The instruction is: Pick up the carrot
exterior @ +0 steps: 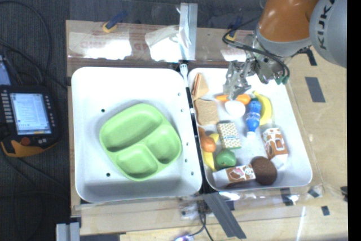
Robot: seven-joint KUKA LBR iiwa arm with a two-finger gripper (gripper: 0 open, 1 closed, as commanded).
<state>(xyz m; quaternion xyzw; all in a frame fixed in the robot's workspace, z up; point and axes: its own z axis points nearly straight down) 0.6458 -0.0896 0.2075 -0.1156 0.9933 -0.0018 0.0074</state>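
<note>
The carrot [243, 99] shows as a small orange piece near the back of the right bin [297, 138]. It lies between a white egg [234, 108] and a blue bottle [253, 113], and part of it is hidden. My gripper [236, 86] hangs just above and slightly left of it, at the bin's back edge. Its metal fingers [230, 86] point down and stand open with nothing between them. The grey arm with its orange band [285, 8] reaches in from the upper right.
The right bin is crowded with a bread slice [207, 112], banana [265, 105], checkered box [229, 134], orange fruit [208, 144], green pepper [225, 158], red-white can [274, 144] and brown ball [263, 170]. A green divided tray [141, 140] lies in the left bin [90, 87].
</note>
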